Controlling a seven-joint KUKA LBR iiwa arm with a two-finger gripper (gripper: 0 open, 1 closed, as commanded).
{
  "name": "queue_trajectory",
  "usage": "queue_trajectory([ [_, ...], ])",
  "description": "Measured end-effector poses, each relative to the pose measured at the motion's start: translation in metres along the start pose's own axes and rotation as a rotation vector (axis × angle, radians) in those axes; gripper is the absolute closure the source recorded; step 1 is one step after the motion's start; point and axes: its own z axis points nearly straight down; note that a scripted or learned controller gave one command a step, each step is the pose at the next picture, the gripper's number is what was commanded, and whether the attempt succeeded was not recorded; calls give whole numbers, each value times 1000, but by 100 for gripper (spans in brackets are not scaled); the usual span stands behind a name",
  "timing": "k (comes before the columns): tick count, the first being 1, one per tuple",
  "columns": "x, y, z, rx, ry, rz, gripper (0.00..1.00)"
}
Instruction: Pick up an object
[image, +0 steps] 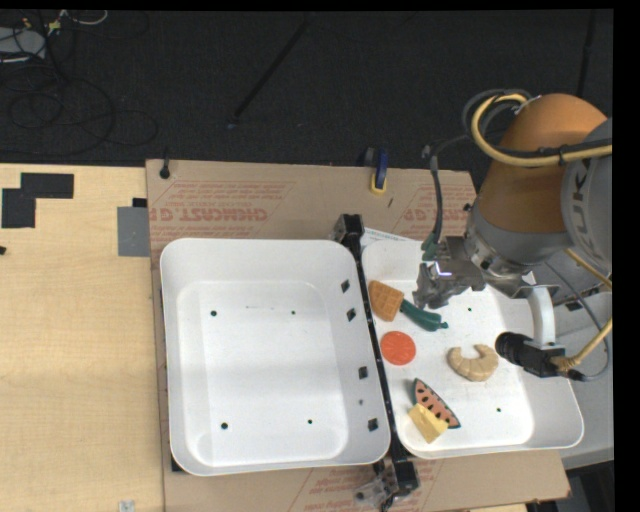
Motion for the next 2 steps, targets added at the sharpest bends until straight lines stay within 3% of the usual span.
queue_trajectory([
  [1, 88, 9, -33, 1, 2, -6, 100],
  [2, 73, -42, -90, 2, 2, 0, 100],
])
